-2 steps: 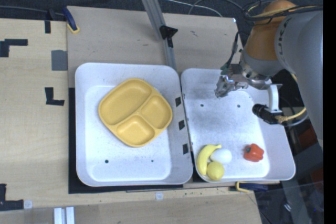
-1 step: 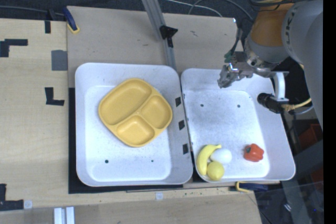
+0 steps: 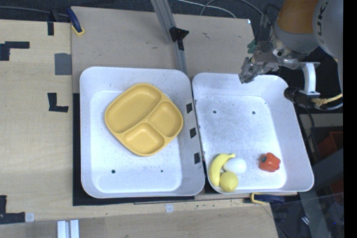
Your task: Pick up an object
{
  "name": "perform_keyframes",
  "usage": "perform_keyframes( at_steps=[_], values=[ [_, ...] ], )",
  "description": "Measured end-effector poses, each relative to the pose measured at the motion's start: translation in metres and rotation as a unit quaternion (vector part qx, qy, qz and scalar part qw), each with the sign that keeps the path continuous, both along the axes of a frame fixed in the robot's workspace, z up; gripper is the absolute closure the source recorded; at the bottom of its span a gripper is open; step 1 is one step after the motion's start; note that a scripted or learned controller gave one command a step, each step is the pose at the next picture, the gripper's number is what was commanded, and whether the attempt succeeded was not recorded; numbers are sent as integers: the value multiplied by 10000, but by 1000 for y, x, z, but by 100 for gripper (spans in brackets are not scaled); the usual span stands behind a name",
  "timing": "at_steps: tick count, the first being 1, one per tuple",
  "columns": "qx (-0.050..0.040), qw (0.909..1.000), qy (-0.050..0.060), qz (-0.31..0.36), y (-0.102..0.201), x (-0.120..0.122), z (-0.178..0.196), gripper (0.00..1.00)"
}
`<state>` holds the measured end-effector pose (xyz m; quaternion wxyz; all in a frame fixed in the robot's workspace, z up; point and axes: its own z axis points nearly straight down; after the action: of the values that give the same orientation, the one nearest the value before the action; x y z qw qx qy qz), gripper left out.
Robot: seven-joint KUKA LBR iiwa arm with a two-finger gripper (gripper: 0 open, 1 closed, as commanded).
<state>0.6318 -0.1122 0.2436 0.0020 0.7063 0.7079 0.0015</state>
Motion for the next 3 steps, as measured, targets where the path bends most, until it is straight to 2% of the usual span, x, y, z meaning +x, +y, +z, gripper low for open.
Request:
perform_keyframes(
  at_steps=[3],
  values=[
    [9, 10000, 38, 22, 167, -25, 1, 100]
  ],
)
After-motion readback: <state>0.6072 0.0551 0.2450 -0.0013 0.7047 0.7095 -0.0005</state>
